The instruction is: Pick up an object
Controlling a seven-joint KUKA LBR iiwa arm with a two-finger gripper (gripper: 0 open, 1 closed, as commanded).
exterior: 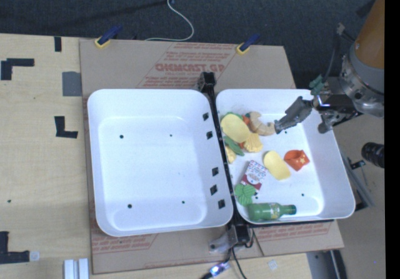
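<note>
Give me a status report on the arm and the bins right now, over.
Two-finger gripper open, above right white bin, holding nothing. Nearest: tan toy piece, red plastic block, yellow oval toy. Green plastic bottle lying at near edge. Nothing blocking.

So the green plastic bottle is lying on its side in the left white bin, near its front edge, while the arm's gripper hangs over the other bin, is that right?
Not quite: the camera view shows the green plastic bottle lying on its side in the right white bin, near its front edge. The left white bin does not hold it. The two-finger gripper hangs over that same right bin.
</note>
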